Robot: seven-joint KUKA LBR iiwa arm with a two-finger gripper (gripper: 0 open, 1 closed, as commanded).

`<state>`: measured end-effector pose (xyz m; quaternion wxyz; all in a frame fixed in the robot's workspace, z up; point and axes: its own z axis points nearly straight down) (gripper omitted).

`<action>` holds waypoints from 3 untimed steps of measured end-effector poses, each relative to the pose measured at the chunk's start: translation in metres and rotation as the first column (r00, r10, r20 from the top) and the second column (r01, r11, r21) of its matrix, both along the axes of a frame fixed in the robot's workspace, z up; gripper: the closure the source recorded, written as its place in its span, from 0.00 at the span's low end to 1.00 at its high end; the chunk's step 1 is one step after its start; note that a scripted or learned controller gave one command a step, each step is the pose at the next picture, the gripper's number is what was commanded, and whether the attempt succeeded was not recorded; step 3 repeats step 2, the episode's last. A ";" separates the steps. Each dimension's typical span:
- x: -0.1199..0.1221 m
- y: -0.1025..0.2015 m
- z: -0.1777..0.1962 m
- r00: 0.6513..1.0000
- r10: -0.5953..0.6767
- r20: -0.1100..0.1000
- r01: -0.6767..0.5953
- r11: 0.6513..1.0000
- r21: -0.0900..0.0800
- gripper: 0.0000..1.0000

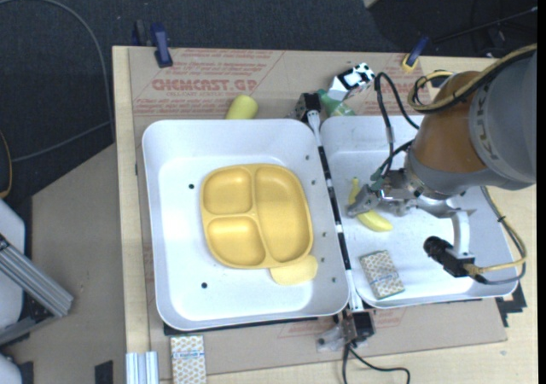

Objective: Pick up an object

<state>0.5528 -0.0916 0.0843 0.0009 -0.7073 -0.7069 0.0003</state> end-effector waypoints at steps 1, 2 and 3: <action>0.000 0.000 0.010 1.000 -0.001 0.002 0.001 1.000 0.000 1.00; 0.019 0.048 0.124 1.000 0.002 0.005 -0.002 1.000 0.000 1.00; 0.019 0.048 0.124 1.000 0.002 0.005 -0.002 1.000 0.000 1.00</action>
